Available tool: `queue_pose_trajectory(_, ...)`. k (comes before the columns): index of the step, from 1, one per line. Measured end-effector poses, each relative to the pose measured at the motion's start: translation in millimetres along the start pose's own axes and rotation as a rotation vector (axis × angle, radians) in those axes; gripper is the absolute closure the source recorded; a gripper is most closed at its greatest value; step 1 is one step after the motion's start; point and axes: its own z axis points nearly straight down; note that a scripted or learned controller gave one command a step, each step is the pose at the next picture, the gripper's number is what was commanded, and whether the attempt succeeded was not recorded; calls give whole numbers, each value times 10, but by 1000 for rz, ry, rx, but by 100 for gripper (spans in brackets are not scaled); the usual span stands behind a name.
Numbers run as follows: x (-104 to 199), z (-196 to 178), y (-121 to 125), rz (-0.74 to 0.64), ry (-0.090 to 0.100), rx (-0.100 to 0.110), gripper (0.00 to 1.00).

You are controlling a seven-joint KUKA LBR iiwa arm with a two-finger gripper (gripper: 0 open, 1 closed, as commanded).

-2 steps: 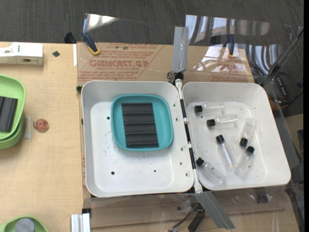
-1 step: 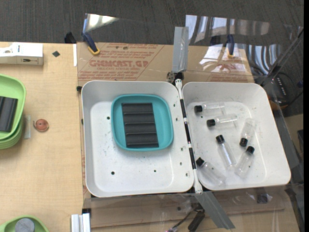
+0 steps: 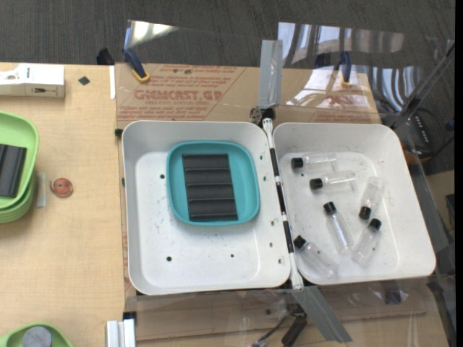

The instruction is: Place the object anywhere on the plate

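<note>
A: Where are the vials (image 3: 338,207)?
B: All lie scattered in the right bin (image 3: 405,262), black-capped, clear.
A: And the plate (image 3: 249,186)?
B: Teal, left bin (image 3: 145,266), toward 12 o'clock, dark ribbed insert (image 3: 211,186) inside.

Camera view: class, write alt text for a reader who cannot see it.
Two white bins sit side by side: the left bin holds a teal plate with a dark ridged insert, the right bin several clear black-capped vials.

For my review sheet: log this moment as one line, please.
plate: teal, in left bin, bears dark ridged insert | vials: clear, black-capped, scattered in right bin | placement: not yet done
</note>
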Motion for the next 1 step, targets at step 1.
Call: queue_pose_trajectory(1,146,0,28,-4,1,-2,0)
